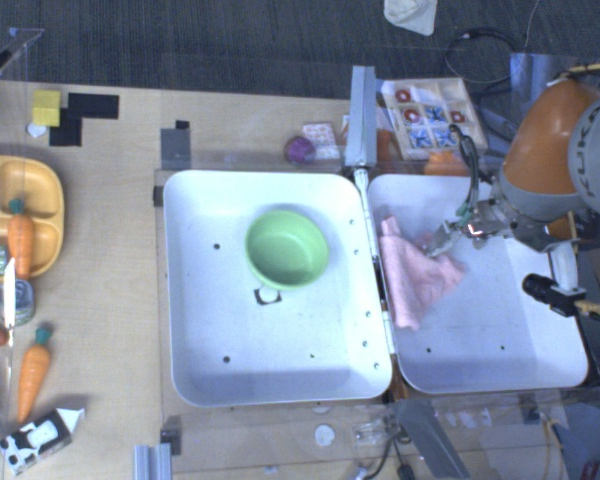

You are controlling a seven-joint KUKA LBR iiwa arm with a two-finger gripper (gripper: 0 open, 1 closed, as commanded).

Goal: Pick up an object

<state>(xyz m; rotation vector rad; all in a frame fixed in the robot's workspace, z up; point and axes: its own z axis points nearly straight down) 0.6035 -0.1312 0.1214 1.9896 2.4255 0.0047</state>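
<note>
A pink cloth [412, 274] lies crumpled in the right bin [500, 353], against its left wall. My gripper [442, 243] is down at the cloth's upper right edge, reaching in from the right, its tips touching or just above the fabric. A green bowl [287, 247] sits upright in the left bin [230, 358], toward its back. A small dark clip-like piece [268, 296] lies just in front of the bowl.
The divider [375, 268] between the bins runs right beside the cloth. A yellow tray [20, 213] with toy carrots [32, 368] sits on the bench at far left. A purple ball [299, 149] and a picture book [430, 116] lie behind the bins.
</note>
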